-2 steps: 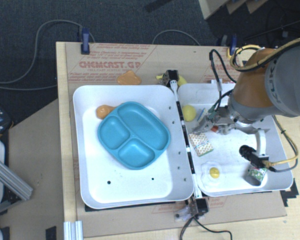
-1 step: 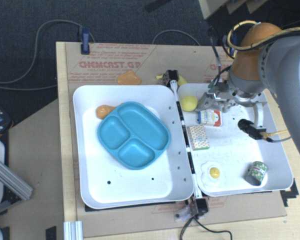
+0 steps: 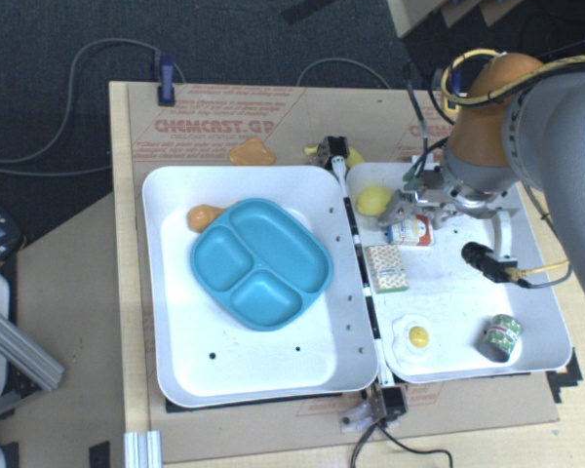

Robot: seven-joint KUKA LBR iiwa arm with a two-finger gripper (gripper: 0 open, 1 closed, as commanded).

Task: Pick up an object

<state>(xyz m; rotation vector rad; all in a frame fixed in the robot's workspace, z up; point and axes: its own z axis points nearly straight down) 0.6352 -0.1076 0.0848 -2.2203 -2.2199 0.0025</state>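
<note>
Camera view: blue tray in left bin.

- My bench: brown board, red print
- On it: left white bin, right white bin, touching
- Orange piece behind left bin

The grey arm is reaching in from the right, its orange band sitting above the wrist, bent downward. The end effector is hanging low and pointing down toward the left, cables trailing alongside the wrist.
</note>
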